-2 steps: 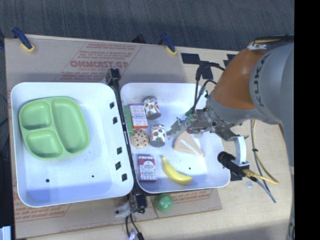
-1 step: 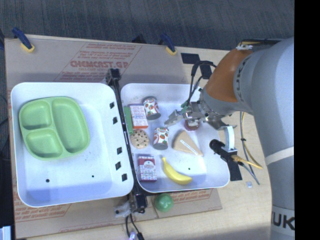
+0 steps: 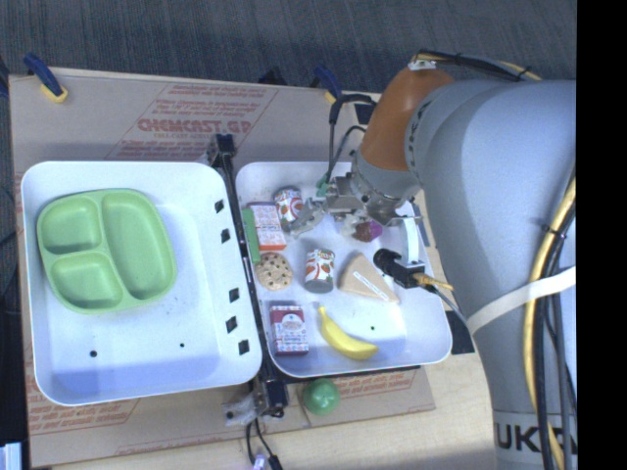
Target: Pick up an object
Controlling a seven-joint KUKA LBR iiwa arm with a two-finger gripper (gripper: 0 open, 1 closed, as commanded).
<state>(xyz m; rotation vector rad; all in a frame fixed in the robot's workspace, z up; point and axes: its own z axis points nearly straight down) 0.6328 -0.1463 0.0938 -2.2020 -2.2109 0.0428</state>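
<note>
arm (image 3: 490, 164): grey with orange band, comes in from the table's right edge, wrist over the far part of the right bin
table (image 3: 147, 116): brown cardboard sheet on top, red print, blue clips on the far edge
left bin (image 3: 127, 360): white, shallow, on the table's left half
right bin (image 3: 431, 331): white, shallow, touching the left bin along the middle
green tray (image 3: 105, 248): three sections, in the left bin's far left part
gripper (image 3: 338, 204): low over the right bin's far side, near the cans; cannot tell how it is set, nothing seen gripped
banana (image 3: 345, 335): yellow, near edge of the right bin
wedge (image 3: 367, 280): tan, cheese-like, right of centre in the right bin
red box (image 3: 288, 327): near left corner of the right bin, beside the banana
cookie (image 3: 274, 271): round, chip-dotted, by the right bin's left wall
can (image 3: 319, 268): red-white label, bin centre, between cookie and wedge
second can (image 3: 287, 206): far side, just left of the gripper
green ball (image 3: 319, 396): on the table, outside the right bin's near edge
</note>
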